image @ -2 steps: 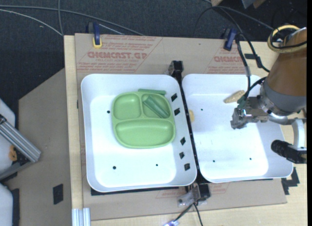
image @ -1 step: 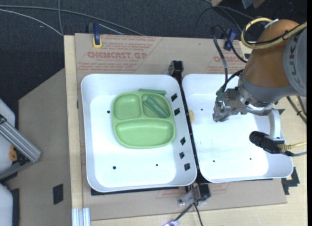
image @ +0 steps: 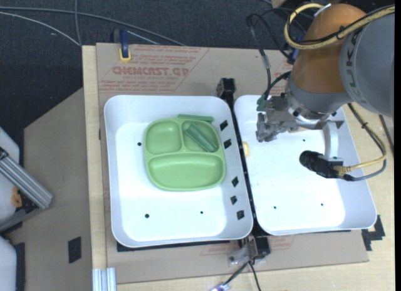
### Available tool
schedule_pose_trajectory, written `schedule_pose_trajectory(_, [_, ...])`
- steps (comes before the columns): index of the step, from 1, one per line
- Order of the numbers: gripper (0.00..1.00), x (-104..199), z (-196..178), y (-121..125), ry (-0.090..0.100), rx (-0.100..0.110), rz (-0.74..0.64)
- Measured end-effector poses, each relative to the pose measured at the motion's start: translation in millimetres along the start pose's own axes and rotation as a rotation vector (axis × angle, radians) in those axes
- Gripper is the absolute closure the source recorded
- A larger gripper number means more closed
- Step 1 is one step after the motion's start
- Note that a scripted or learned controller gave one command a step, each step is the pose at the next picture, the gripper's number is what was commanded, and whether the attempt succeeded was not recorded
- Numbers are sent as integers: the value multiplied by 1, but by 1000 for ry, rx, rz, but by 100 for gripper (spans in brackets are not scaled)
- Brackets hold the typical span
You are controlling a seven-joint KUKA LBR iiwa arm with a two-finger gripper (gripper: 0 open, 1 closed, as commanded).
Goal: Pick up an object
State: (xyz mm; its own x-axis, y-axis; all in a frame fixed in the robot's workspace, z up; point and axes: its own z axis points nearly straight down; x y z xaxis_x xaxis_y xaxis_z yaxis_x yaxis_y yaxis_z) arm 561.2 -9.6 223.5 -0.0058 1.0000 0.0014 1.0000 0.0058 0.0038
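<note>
Green divided plate (image: 182,172) lies flat in left bin (image: 125,211), toward upper middle of bin floor. Darker green piece (image: 202,136) rests slantwise in plate's upper right compartment; its kind unclear. Gripper (image: 266,132) hangs over upper left corner of right bin (image: 301,217), close to rims where the bins meet, well apart from plate. Whether gripper is parted or closed: not discernible from this angle. Grey arm (image: 326,39) with orange band reaches in from right. Both bins sit on brown bench (image: 163,67).
</note>
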Motion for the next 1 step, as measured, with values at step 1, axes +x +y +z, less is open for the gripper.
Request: schedule_pose_trajectory(1, [100,56,2,31,0,0,0])
